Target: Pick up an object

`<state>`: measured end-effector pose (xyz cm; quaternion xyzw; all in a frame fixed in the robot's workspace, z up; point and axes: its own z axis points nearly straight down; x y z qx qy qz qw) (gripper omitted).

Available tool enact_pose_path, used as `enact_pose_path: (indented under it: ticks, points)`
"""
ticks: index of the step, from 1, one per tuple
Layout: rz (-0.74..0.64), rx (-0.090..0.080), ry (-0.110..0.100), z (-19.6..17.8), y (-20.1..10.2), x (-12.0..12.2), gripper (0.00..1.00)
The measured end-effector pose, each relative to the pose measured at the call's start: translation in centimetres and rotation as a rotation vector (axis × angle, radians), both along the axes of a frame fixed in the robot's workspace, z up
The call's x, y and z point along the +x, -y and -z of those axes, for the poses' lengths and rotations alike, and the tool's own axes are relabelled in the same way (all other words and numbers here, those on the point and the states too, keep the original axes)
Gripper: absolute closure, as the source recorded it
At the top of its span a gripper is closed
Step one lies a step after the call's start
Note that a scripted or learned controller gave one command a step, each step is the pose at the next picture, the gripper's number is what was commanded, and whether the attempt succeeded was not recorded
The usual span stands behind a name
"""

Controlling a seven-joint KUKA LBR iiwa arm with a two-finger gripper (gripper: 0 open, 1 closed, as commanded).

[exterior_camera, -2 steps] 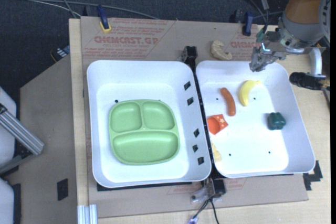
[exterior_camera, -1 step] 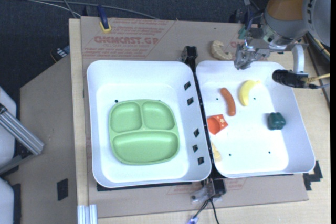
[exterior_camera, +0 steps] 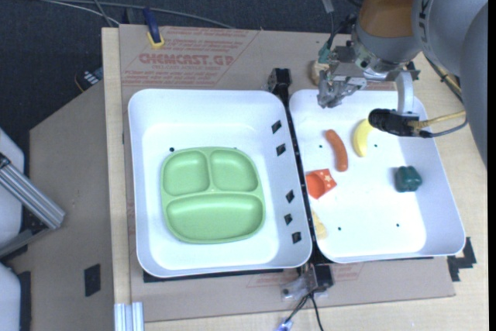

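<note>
Left bin [exterior_camera: 143,167]: a green divided tray [exterior_camera: 213,194] lies flat near the middle of the floor, its two small compartments toward the far wall and its long compartment toward the near wall; nothing rests in it, so it probably serves as a receiving surface. Right bin [exterior_camera: 434,229]: the loose objects are spread apart across the floor, presumably so that each can be approached singly. Just beside the left wall lies a red wedge-shaped piece [exterior_camera: 320,183]; a little farther toward the far wall, an orange sausage-shaped piece [exterior_camera: 336,149] lies slanted; beside it, a yellow banana-shaped piece [exterior_camera: 362,137]; near the right wall, a dark green lump [exterior_camera: 408,179]. Gripper [exterior_camera: 335,94]: poised over the far left corner of the right bin, pointing downward, nothing visible between its tips; how wide it stands cannot be told at this scale. Judged stage: approach, no object yet lifted, the sausage-shaped piece being the nearest candidate
</note>
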<state>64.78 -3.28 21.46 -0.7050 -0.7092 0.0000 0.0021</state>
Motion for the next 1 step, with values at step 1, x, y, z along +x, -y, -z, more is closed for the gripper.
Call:
enact_pose_path:
  ticks: [1]
  points:
    - [-0.001, 0.0, 0.005, -1.13, -5.55, 0.35, 1.0]
